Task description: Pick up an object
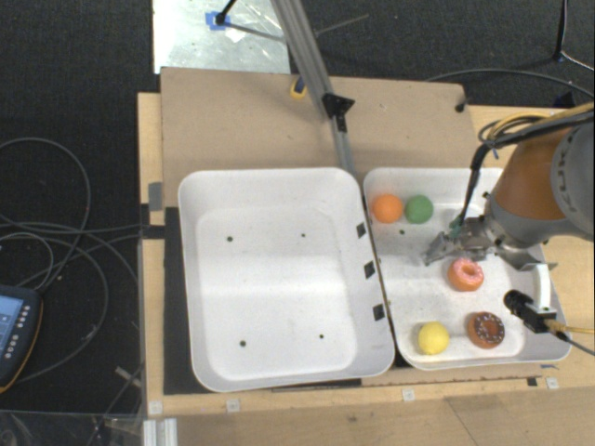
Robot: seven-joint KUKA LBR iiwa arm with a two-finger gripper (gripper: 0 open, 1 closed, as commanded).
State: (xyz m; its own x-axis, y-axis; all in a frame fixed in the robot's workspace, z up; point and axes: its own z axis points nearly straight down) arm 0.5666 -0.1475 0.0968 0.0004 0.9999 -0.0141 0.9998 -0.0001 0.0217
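The right bin [409,179] holds an orange ball [387,208] and a green ball [419,209] at its far side. A pink frosted donut [466,274] lies in the middle, and a yellow ball [432,338] and a chocolate donut [485,329] sit near the front. My gripper [444,247] hangs over the middle of this bin, just left of the pink donut and below the green ball. It stands open, with nothing between its fingers.
The left bin [200,193] sits beside the right one, sharing a rim with black clips [369,269]. A grey pole [307,45] slants over the back of the bench. A black and white part [530,307] overhangs the right bin's front right corner.
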